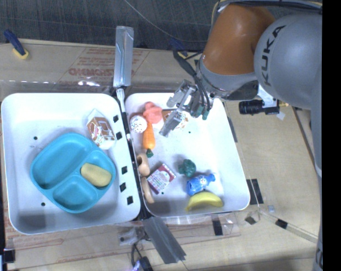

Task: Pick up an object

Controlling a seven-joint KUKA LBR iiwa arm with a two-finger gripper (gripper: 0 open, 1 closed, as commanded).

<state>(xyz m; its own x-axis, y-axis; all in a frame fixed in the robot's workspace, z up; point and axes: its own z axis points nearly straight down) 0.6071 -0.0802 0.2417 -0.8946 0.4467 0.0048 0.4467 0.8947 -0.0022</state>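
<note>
My gripper (pixel 173 113) hangs over the back left part of the right bin (pixel 227 151), with its fingers apart. A small white and brown item (pixel 178 118) shows between them, close to the lower finger (pixel 168 127); I cannot tell whether it is gripped or lying below. Just left of the gripper are a pink object (pixel 153 113), a white round object (pixel 138 124) and an orange carrot (pixel 149 135). Nearer the front of that bin lie a red and white packet (pixel 160 179), a green lump (pixel 187 167), a blue toy (pixel 200 182) and a yellow banana (pixel 204 201).
The left bin (pixel 18 117) holds a blue divided plate (pixel 57 168) with a yellow object (pixel 96 174) on it, and a small packet (pixel 101 130) by the divider. A tan wooden piece (pixel 143 176) lies along the right bin's left wall. The arm's body covers the back right.
</note>
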